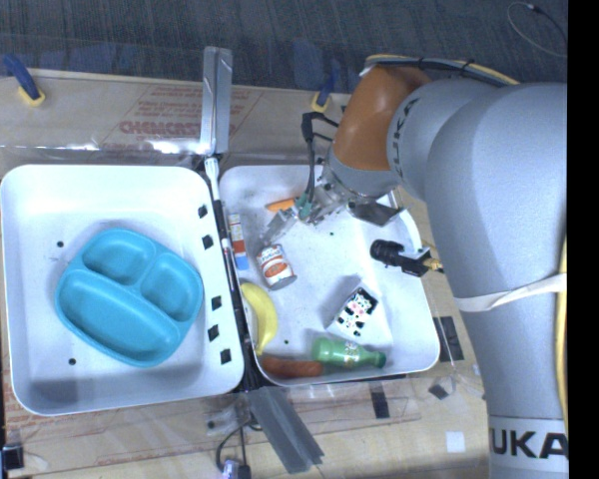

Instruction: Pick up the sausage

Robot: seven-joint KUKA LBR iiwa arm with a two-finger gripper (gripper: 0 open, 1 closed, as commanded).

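The sausage (291, 368) is a reddish-brown link lying along the front wall of the right bin (409, 312), just left of a green bottle (349, 353) and below a banana (263, 313). My gripper (305, 209) hangs over the far part of that bin, well away from the sausage, beside a small orange piece (280, 205). Nothing is visibly held in it.
A small red-and-white can (276, 265), a cow-patterned carton (355, 311) and a thin tube (238, 239) by the left wall also lie in the right bin. The left bin (40, 198) holds a blue divided plate (130, 294). The arm covers the bin's right side.
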